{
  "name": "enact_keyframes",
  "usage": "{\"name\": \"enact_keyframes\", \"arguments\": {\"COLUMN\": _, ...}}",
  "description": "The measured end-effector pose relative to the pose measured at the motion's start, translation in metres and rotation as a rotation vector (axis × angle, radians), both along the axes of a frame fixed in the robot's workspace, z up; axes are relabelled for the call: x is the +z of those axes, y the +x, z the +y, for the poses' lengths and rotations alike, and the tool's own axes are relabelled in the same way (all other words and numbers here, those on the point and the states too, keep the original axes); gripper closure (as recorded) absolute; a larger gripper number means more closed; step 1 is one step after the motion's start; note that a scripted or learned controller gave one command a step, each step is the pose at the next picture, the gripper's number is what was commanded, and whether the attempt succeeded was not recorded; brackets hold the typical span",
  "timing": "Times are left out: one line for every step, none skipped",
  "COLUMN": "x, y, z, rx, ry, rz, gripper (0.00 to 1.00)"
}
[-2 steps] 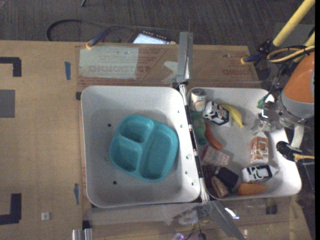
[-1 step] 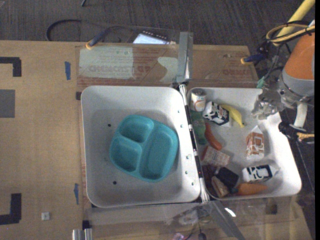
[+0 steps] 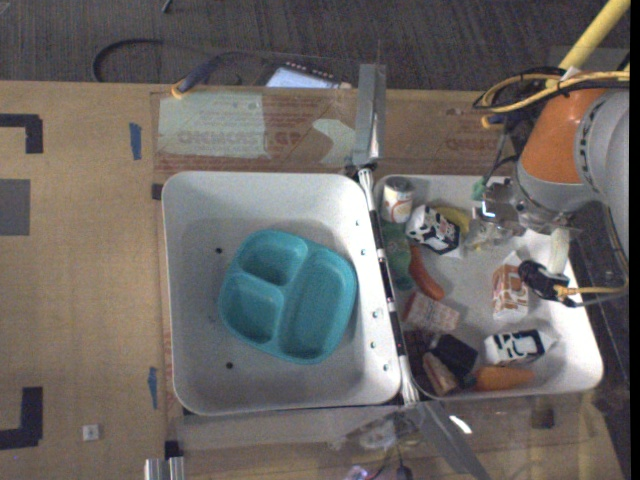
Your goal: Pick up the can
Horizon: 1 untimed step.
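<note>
Tool right of can

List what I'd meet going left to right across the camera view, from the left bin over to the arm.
Left bin → teal divided plate → can → black-and-white cow toy → gripper → orange band on the arm.

left bin: teal divided plate, flat near its middle | right bin: can upright in far-left corner, black-and-white carton just beside it, orange carrot at near edge | claw: over right bin's far side, well apart from can | bench: brown board
</note>
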State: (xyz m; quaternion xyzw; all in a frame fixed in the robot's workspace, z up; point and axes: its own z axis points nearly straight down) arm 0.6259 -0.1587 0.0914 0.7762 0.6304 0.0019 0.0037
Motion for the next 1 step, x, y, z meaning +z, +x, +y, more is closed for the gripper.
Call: {"name": "enact_keyframes", "arguments": {"x": 0.0039, "y": -0.0466, "z": 0.0315, "rx": 0.141, "ry": 0.005, "rz": 0.013, "gripper": 1.0}}
